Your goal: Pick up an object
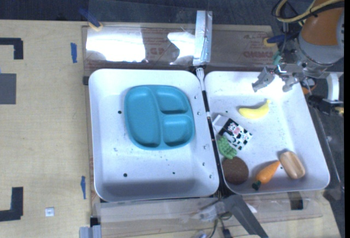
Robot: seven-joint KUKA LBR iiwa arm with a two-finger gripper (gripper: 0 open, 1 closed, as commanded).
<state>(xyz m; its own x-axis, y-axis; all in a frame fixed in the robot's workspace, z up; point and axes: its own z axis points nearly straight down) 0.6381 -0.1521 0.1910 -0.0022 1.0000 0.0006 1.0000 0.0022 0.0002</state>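
Note:
The right bin (311, 122) holds several small objects. A yellow banana (254, 111) lies near its back. A black-and-white spotted block (237, 134) sits at the left wall beside a green leafy piece (225, 146). A brown round object (235, 170), an orange carrot (266, 172) and a tan bread roll (291, 164) lie along the front. My gripper (275, 82) hangs over the bin's back edge, above and behind the banana. It is open, its fingers spread with nothing between them.
The left bin (104, 138) holds a blue divided plate (159, 116). A shiny metal divider (202, 40) and a clear sheet stand behind the bins. The arm and its cables (322, 18) fill the upper right.

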